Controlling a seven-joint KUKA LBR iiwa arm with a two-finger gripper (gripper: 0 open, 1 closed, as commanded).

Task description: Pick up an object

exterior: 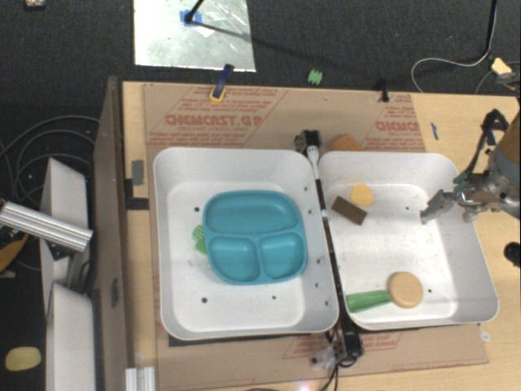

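Pincer (433, 206) hovers over the right bin (456, 243), grip state unclear. Best bet: drop squarely over the yellow piece (361, 194), clear of the brown block (349, 210) touching it.

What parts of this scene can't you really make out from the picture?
- Green object in the left bin: mostly hidden under the blue divided tray.
- End effector: too small and blurred to read.
- Arm: cut off by the camera view's right edge.
- Small yellow object in the right bin: too small to identify.
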